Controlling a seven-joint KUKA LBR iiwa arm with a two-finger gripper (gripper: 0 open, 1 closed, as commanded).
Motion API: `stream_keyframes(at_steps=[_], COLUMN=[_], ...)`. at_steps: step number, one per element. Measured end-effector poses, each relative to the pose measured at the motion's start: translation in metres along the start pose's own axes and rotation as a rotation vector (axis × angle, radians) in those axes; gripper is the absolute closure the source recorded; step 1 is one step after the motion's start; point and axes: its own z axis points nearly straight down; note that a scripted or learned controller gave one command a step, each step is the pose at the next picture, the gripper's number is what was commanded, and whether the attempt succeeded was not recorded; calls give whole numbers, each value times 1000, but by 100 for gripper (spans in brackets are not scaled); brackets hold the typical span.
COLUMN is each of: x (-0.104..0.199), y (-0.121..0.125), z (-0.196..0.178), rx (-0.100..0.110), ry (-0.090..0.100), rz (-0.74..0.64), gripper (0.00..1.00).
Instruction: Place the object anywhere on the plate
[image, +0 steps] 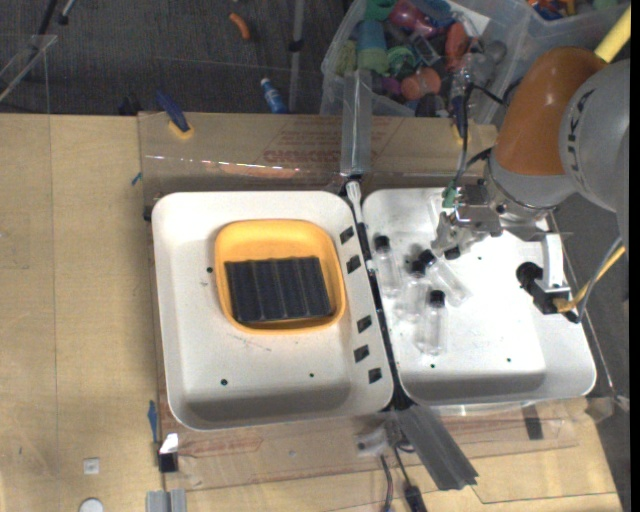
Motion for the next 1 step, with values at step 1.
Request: stream_keyframes(at_steps=[1], x=[18], y=[46], z=[2], rx=[0], ry=[0], rz=[-73], gripper=[100])
